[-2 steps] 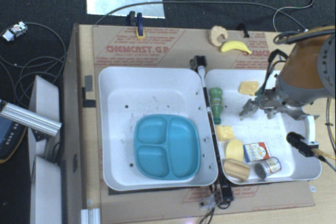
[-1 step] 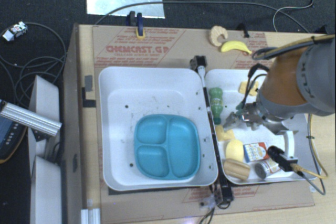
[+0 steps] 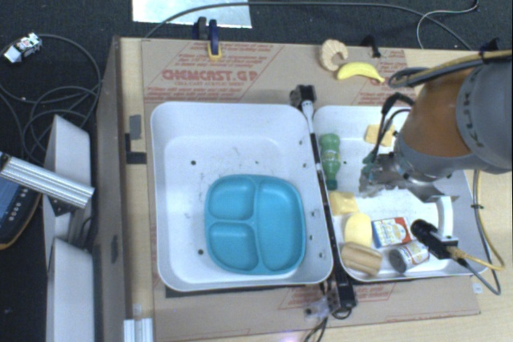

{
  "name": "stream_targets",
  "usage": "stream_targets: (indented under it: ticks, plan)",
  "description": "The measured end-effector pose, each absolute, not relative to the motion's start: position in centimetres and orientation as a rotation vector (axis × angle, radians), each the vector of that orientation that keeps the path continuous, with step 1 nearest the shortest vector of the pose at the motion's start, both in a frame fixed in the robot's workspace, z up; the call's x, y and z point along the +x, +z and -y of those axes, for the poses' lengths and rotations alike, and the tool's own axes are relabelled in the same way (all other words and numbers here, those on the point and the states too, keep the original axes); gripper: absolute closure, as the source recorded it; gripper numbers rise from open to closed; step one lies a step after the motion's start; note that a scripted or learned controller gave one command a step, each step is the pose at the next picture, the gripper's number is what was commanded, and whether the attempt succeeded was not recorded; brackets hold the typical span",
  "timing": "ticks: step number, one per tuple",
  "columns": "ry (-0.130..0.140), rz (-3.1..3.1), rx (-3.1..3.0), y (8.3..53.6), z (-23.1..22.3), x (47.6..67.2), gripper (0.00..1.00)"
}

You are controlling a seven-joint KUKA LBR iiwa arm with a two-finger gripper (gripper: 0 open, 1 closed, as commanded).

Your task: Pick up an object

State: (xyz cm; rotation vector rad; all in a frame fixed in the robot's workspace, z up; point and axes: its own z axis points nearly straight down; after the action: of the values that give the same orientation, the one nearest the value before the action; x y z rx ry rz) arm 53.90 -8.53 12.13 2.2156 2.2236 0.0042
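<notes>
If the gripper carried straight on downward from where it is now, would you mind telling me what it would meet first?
Most likely the bare floor of the right bin just right of the green bottle, above the yellow block. The gripper points down there, though depth is unclear.

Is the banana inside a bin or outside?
Outside: the banana lies on the cardboard behind the right bin, beyond its rim.

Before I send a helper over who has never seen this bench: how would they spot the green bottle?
Look at the right bin of the two white bins. Along its left wall, beside the divider between the bins, lies the green bottle, above the yellow pieces. It is the only green thing there; its neighbours are yellow, tan or red and white.
</notes>
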Motion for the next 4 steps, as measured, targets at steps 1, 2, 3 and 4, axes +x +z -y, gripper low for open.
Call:
stream_targets:
  ticks: [1, 2, 3, 4]
  plan:
    - [0.005, -2.223, 2.214, 18.6, 7.5, 61.8, 1.00]
    - [0.003, -2.224, 2.215, 18.5, 7.5, 61.8, 0.00]
    - [0.000, -2.220, 2.219, 18.9, 12.0, 50.2, 0.00]
    - [0.005, -2.224, 2.214, 22.3, 8.6, 57.8, 0.00]
